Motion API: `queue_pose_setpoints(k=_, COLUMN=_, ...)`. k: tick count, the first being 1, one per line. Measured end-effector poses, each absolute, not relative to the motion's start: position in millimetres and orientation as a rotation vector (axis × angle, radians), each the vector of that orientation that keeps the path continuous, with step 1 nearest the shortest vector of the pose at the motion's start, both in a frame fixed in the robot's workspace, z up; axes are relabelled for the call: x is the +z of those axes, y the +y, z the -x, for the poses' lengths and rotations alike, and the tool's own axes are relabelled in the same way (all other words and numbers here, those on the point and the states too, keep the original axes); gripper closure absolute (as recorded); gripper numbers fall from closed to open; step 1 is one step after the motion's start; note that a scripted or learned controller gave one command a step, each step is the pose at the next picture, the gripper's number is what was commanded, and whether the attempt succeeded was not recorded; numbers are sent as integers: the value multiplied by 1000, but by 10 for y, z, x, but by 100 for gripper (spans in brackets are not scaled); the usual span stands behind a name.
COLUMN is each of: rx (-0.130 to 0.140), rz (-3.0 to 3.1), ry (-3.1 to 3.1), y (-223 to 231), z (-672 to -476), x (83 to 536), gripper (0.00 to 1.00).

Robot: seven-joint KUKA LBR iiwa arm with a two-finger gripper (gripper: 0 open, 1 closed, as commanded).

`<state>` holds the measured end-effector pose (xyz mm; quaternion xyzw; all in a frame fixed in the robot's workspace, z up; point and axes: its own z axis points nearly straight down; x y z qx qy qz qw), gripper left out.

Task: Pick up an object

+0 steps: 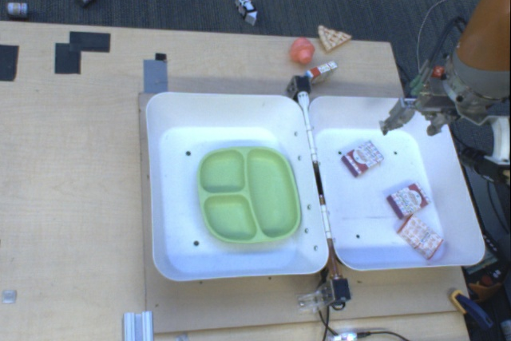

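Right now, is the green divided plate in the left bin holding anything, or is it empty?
Empty. The green plate lies flat in the left bin, and all three of its compartments show bare green surface.

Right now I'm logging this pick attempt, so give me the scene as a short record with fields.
left bin: holds a green divided tray
right bin: holds three small red-and-white packets
packet nearest the gripper: toward the bin's far left
middle packet: lies flat
near packet: beside the middle one
gripper: above the right bin's far edge, nothing between its fingers, which are spread
bench beyond the bins: orange ball, pizza-slice toy
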<state>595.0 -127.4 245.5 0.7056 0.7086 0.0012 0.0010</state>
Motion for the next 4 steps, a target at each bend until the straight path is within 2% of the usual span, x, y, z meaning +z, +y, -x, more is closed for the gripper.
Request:
queue_pose_setpoints(k=1, rx=0, rz=-2220, ry=2223, y=-1494, z=-5072, x=1733, gripper=0)
queue_pose_setpoints(k=2, rx=9, rz=-2210, ry=2210, y=-1369, z=-5062, x=894, gripper=0)
queue_pose_setpoints(k=3, rx=16, rz=-2203, ry=2200, y=-1385, z=-5094, x=1027, gripper=100)
queue_pose_setpoints(k=4, rx=15, rz=-2202, ry=2201, y=-1383, z=-5092, x=1022, gripper=0)
